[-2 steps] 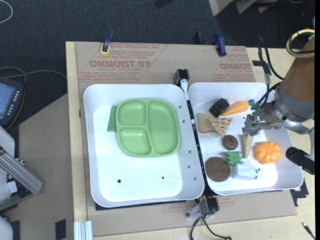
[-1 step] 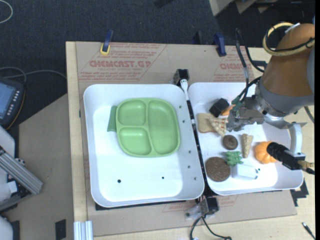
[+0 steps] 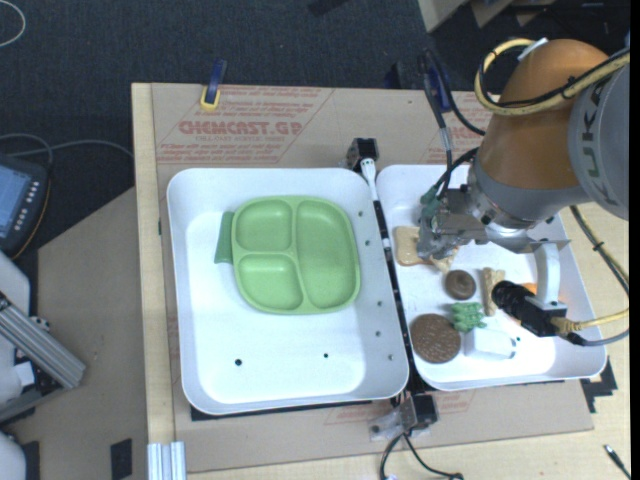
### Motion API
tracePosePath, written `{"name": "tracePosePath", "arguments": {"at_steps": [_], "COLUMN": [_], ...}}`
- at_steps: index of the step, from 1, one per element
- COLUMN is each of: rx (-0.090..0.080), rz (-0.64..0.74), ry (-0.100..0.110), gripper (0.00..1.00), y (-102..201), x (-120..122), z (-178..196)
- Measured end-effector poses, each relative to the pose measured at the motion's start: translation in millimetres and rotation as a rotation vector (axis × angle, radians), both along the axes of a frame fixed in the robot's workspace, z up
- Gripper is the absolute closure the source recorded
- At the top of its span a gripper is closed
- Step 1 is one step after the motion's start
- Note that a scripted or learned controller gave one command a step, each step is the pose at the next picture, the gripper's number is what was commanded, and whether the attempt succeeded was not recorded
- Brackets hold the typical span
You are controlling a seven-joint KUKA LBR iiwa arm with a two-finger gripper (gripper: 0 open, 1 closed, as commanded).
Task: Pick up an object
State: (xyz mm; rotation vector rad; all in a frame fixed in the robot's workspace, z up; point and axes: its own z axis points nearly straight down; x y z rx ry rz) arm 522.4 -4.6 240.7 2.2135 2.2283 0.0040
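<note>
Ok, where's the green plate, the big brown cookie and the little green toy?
green plate (image 3: 297, 255): camera view, on the ridge where its three sections meet.
big brown cookie (image 3: 436, 337): camera view, middle of its round top.
little green toy (image 3: 467, 316): camera view, middle of its bumpy body.

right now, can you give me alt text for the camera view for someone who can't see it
A grey and orange robot arm reaches from the right into the right white bin, above a tan piece, two brown discs and a green toy. The left white bin holds a green divided plate.
</note>
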Motion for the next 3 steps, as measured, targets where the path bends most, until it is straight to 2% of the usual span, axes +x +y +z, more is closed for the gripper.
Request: {"name": "tracePosePath", "arguments": {"at_steps": [1, 2, 3], "rx": [0.000, -0.001, -0.002], "rz": [0.000, -0.006, -0.007], "ry": [0.003, 0.005, -0.001], "gripper": [1.00, 1.00, 1.00], "y": [56.5, 56.1, 44.4], "x": [15.1, 13.4, 11.7], "z": [-22.8, -25.1, -8.5]}}
